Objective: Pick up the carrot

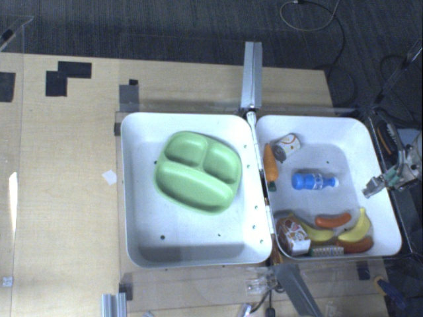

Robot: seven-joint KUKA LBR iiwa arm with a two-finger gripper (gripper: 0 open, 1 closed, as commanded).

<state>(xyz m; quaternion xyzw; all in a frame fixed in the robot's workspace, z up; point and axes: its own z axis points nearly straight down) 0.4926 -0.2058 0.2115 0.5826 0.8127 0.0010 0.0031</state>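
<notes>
Gripper [374, 189] sits at the right rim of the right bin [377, 152], low over the edge, with nothing visible between its tips; at this size it cannot be told whether they stand apart or together. The arm itself is mostly off the right side.

Carrot [270, 163] lies in the same bin, against its left wall beside the divider between the two bins. Long axis runs roughly up-down in the view, parallel to that wall, green end toward the far side. From the gripper it lies across the whole width of the bin, to the left and a little farther back.

Between the two: blue bottle [314, 181] near the bin's middle, on the straight line of approach. Small can [286, 146] just beside the carrot's far end. Near side of the bin holds a sausage [334, 220], banana [357, 227] and a brown packet [293, 235], apart from the carrot.

Left bin [139, 243] holds a green divided plate [197, 171].

Judgement: pick not begun. Closing across the short axis looks hard with the wall so close
</notes>
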